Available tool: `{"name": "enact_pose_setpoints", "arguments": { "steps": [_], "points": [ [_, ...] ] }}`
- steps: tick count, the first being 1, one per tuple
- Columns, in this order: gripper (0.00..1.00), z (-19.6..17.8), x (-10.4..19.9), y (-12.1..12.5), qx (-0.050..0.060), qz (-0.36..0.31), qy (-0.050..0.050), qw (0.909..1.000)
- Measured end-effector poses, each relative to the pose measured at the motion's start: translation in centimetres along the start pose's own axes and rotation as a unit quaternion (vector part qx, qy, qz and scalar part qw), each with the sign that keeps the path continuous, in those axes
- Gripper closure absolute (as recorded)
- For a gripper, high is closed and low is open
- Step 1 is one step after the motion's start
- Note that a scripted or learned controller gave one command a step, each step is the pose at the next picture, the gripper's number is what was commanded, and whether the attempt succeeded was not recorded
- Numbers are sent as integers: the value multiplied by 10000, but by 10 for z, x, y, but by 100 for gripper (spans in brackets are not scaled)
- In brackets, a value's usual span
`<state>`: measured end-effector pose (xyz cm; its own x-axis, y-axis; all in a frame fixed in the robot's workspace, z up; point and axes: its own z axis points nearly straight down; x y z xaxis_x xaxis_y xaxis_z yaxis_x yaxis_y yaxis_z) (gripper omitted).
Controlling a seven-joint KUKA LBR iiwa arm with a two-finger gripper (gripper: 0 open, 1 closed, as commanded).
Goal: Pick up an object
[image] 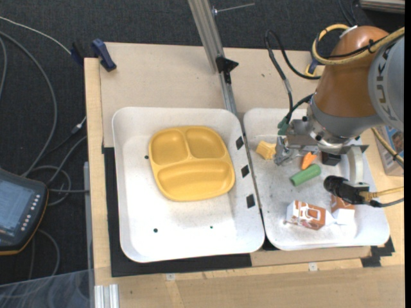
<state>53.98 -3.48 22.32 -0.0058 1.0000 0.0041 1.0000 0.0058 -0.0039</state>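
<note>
Below, dark carpet (51, 18) surrounds the wooden bench (154, 76); whether the fingers (282, 154) are parted, I cannot tell.

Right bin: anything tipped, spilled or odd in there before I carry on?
Nothing looks spilled or broken. The right bin holds loose items at mixed angles: a yellow block, a green cylinder lying on its side, and an orange-and-white carton lying askew. The gripper hangs beside the block.

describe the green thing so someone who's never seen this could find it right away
Look in the right bin, under the gripper. The green block lies tilted near the bin's middle, just below a small orange piece. It is the only green thing there, an elongated bar.
</note>
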Motion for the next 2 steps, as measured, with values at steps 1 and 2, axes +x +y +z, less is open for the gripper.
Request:
{"name": "enact_pose_setpoints", "arguments": {
  "steps": [1,2],
  "points": [
    [100,8,52,-15,4,-3,-1,10000],
    [100,-9,103,-30,-24,-8,-4,10000]
  ]
}}
